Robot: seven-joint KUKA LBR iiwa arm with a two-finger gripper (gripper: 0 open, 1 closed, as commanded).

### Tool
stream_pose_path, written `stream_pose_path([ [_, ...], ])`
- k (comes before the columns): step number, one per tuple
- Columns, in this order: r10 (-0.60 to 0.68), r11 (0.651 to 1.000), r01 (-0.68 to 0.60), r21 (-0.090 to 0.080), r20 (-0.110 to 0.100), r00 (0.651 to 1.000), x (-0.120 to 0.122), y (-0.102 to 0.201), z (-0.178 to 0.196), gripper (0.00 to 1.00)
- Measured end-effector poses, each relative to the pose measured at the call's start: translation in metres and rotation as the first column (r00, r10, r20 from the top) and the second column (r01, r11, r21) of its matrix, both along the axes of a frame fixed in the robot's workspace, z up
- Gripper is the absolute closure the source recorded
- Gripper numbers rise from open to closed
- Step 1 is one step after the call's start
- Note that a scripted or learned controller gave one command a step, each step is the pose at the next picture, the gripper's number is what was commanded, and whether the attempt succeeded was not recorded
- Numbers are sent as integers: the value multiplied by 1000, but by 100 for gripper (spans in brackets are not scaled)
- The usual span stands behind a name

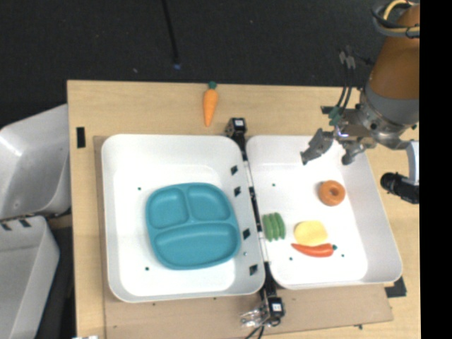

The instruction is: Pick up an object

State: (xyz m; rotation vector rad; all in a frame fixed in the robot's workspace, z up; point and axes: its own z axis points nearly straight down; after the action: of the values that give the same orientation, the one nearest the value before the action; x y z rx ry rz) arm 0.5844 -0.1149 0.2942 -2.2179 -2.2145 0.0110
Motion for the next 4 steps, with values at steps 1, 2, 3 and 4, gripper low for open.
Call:
stream_pose_path([
  [1,2,1000,-2,-1,12,1000,2,0,6,0],
  [2,1,1000,-1,-1,5,1000,-3,-3,-56,0],
  [3,0,1000,0,-2,6,1000,3,-4,-118,0],
  [4,-2,1000,2,-1,6,1000,1,-3,-161,0],
])
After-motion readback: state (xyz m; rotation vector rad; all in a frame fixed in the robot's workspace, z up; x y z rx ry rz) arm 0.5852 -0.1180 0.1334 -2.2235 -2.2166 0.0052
